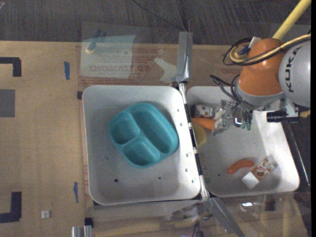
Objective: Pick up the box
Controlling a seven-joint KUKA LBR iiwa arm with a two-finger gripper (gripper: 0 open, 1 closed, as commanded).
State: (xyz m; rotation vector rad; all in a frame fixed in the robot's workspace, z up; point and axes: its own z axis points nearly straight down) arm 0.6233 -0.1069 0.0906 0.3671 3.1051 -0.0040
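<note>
Box (pixel 258 172) (right bin's near corner) well apart from gripper (pixel 223 118)

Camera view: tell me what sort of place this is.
Probably a robotics lab test bench, not a home or kitchen. A KUKA arm reaches over two shallow white bins set on a plywood bench marked with blue tape, and loose cables trail on the floor behind.
</note>
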